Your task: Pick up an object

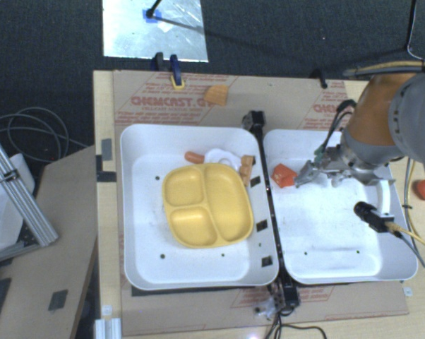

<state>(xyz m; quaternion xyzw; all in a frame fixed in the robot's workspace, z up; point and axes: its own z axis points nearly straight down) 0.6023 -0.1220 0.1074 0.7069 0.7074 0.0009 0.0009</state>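
Orange block (pixel 284 175) in rt bin (pixel 339 260), touching gripper (pixel 306 176) tips.

The grey arm (pixel 417 115) comes in from the right side, with its orange band (pixel 371 115) above the wrist. The wrist bends down and to the left. The pincer (pixel 304 178) is low, and its tip points left.

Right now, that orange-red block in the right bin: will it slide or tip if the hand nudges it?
The orange-red block looks chunky and low, so it probably won't tip. The right bin floor looks smooth, so it may skid toward the wall. It seems small and likely light; the hand sits right beside it.
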